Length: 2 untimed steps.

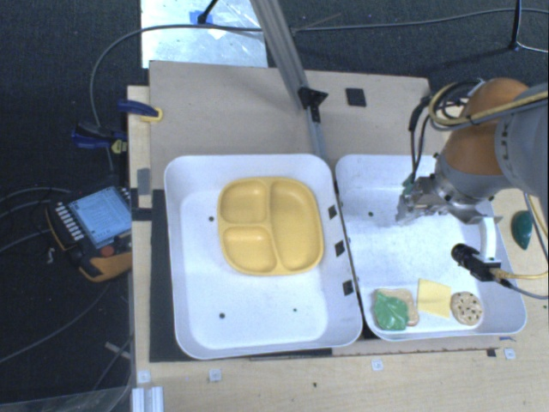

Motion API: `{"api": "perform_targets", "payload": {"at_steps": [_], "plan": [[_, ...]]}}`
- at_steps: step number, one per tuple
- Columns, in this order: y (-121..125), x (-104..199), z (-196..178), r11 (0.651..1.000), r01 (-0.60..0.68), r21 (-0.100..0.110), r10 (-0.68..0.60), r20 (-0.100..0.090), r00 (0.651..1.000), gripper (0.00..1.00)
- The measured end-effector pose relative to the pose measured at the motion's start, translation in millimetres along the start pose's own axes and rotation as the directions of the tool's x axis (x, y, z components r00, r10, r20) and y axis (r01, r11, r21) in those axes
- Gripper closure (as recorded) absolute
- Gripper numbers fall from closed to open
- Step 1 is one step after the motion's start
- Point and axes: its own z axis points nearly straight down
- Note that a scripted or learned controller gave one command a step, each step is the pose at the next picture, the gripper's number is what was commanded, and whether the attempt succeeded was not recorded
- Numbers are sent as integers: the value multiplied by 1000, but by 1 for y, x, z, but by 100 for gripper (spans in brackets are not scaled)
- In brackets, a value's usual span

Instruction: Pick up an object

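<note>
Along the near edge of the right bin [369, 230] lie three small items: a green piece on a tan slice [393, 310], a yellow cheese-like wedge [434, 298] and a round speckled cookie [466, 308]. My gripper [415, 202] hangs over the upper middle of that bin, well behind those items and apart from them. Nothing shows between its fingers. A yellow divided plate [269, 225] rests in the left bin [257, 316].
A grey pole [287, 54] slants down to the back edge between the bins. Cables and a blue-screened device [96, 217] lie left of the bench. A teal object [522, 228] sits at the right edge.
</note>
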Motion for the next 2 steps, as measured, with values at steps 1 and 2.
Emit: {"api": "perform_targets", "payload": {"at_steps": [1,2], "plan": [[2,1,-65,1000,3,-3,-3,1,1000,100],[10,0,-127,1000,4,-4,-4,1,1000,100]]}}
